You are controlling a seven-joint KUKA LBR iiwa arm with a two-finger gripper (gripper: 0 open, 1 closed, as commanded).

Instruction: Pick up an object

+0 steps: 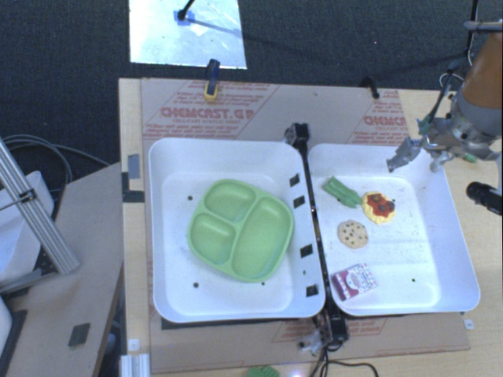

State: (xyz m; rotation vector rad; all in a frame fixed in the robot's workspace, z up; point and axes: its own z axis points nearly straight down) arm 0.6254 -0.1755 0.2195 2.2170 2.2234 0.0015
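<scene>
Pincer [419,154] fingers spread open, holding nothing, above right bin's [460,289] far rim.

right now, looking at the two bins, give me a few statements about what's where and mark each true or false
1. The green divided plate lies in the left bin. True.
2. The cookie sits on the green divided plate. False: it lies on the floor of the right bin, below the yellow and red toy food.
3. The red and white packet is near the right bin's lower left corner. True.
4. The gripper holds the green toy vegetable. False: the vegetable lies on the bin floor, apart from the gripper, which is over the bin's upper right part.
5. The right bin holds four things. True.
</scene>
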